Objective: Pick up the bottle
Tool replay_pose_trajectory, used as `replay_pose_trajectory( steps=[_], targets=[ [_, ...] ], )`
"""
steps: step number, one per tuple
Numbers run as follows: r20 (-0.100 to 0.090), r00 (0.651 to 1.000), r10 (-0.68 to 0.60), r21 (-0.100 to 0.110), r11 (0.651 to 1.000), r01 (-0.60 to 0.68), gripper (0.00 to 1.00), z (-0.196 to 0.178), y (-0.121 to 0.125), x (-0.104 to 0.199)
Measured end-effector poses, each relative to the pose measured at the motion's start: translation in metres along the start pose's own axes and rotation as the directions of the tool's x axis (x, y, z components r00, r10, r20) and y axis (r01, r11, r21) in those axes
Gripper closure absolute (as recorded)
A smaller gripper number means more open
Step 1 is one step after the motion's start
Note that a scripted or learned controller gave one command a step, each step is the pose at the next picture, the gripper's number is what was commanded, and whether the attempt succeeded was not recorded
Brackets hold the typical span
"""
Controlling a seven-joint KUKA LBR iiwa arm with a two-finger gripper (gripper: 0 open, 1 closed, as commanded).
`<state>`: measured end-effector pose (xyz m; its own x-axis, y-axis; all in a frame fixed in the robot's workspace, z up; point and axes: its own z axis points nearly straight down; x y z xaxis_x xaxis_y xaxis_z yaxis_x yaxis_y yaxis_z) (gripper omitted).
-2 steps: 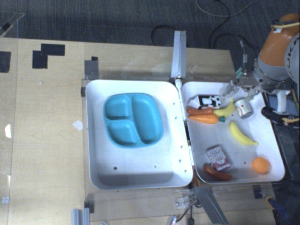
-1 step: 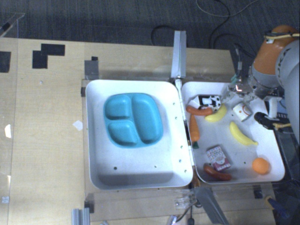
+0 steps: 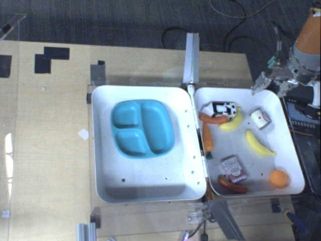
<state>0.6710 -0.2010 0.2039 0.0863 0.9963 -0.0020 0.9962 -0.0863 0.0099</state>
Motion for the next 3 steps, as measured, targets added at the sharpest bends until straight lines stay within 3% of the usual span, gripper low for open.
replay_pose_trajectory(
  steps=[1,2,3],
  targets=[
    [-0.001,1.000,0.002,0.002,1.000,-0.002,0.00,-0.023,0.000,0.000],
    [0.000,1.000,0.021,0.003,1.000,-0.021,0.00,-0.020,0.000,0.000],
    [-0.001,0.992,-0.126,0.002,0.992,0.126,0.00,-0.032,-0.105,-0.001]
  ],
)
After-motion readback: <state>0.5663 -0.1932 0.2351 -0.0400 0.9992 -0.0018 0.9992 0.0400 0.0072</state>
